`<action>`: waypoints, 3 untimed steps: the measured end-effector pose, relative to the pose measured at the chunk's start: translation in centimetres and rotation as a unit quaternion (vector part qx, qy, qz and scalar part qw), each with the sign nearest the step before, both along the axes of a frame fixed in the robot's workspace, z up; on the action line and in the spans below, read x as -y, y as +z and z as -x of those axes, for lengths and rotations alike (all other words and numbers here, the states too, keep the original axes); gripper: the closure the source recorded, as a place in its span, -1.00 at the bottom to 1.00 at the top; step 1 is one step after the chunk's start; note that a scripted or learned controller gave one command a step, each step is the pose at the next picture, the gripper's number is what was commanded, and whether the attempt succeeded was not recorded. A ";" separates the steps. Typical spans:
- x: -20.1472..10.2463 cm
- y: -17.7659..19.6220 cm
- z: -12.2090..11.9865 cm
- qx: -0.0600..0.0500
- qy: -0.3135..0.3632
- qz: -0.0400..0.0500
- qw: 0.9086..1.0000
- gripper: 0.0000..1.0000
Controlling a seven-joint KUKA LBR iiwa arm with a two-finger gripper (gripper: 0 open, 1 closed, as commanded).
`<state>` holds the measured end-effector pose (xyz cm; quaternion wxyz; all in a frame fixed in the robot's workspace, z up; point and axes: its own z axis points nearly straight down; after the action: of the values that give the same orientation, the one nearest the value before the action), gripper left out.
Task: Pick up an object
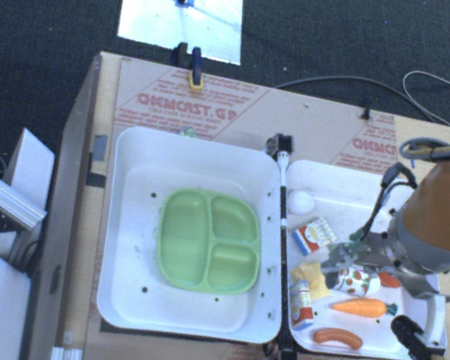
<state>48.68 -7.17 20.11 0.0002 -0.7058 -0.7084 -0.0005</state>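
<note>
Carrot (358, 307) seemingly just below tool (354, 262)

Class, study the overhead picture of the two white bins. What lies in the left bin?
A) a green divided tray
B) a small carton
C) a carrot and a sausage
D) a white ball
A: the green divided tray lies alone in the left bin, while the carrot, sausage, white ball and small carton all lie in the right bin.
</note>
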 end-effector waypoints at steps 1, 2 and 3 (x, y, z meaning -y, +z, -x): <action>-8.4 4.1 -1.1 0.001 0.000 0.000 1.000 1.00; -8.3 5.6 -1.6 0.001 0.000 0.000 1.000 1.00; -9.0 6.5 0.0 0.000 0.001 0.000 1.000 1.00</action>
<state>48.69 1.87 26.56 -0.0001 -0.7050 -0.7092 -0.0007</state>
